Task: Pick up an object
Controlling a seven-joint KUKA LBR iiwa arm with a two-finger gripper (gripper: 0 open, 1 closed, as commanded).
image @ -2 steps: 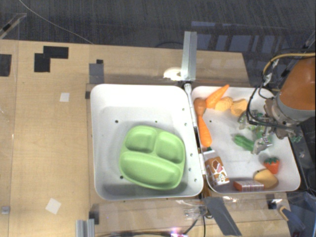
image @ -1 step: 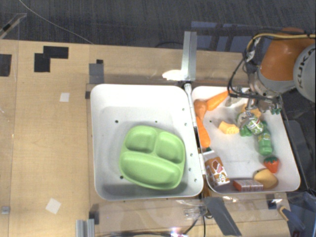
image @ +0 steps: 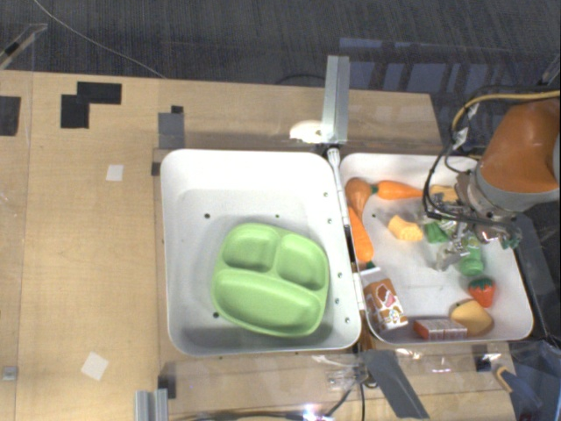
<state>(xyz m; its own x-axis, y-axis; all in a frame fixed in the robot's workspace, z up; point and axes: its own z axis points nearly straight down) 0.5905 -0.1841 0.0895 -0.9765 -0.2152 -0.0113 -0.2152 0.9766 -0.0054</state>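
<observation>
My pincer (image: 456, 251) sits low in the right bin (image: 526, 323), approx 3 o'clock of centre, over a green toy (image: 469, 261). Can't tell its state. Yellow piece (image: 404, 229) at its 9 o'clock, strawberry (image: 481, 291) at 5. Green plate (image: 272, 279) in left bin (image: 175, 235).

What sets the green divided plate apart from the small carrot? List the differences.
The green divided plate lies in the left bin; the small carrot lies in the right bin. The plate is green, the carrot orange. The plate is far larger and lies alone; the carrot lies among other toy foods. Both rest flat, apart from the tool.
</observation>
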